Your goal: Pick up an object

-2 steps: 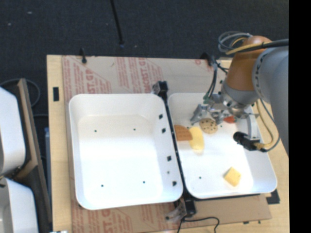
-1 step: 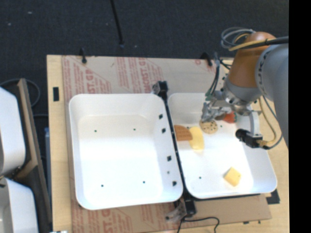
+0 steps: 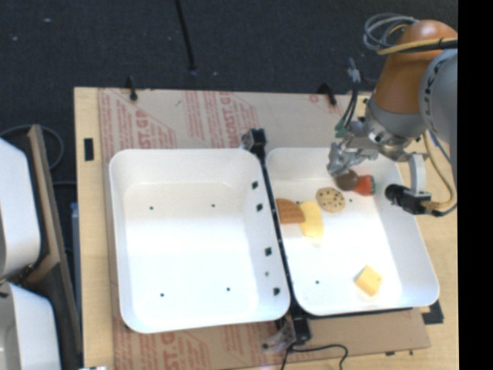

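Gripper (image 3: 344, 169) beside brown piece (image 3: 348, 180) (bench lettering (image 3: 202, 122) unreadable).

Both shallow white plastic bins (image 3: 192, 237) looked smooth and glossy under me; the printed brown cardboard sheet (image 3: 177, 118) beneath looked matt.

You had the gripper (image 3: 344, 169) low over the right bin (image 3: 400, 268), just beside a brown-and-red object (image 3: 357, 182). A spotted round cookie (image 3: 330, 199), an orange slab (image 3: 290, 210) and two yellow blocks (image 3: 312, 219) (image 3: 369, 280) lay there. The left bin (image 3: 192, 237) sat alongside on the table (image 3: 96, 206).
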Available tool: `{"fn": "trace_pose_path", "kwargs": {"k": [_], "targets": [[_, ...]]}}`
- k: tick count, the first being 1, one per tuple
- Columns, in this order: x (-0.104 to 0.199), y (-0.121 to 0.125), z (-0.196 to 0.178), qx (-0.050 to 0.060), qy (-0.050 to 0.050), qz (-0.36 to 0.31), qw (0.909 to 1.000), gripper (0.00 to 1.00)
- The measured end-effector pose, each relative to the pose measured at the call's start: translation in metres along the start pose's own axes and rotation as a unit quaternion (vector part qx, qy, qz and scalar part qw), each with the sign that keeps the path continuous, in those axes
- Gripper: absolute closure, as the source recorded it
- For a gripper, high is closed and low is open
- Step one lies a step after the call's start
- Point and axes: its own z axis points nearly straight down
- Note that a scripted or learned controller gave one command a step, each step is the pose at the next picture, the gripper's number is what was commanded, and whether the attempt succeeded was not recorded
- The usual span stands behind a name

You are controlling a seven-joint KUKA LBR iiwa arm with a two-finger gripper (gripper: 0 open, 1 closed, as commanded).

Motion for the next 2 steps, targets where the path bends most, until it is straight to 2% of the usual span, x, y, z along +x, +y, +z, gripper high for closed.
{"fn": "trace_pose_path", "kwargs": {"k": [2], "targets": [[-0.001, 0.004, -0.074, 0.001, 0.000, 0.000, 1.0000, 1.00]]}}
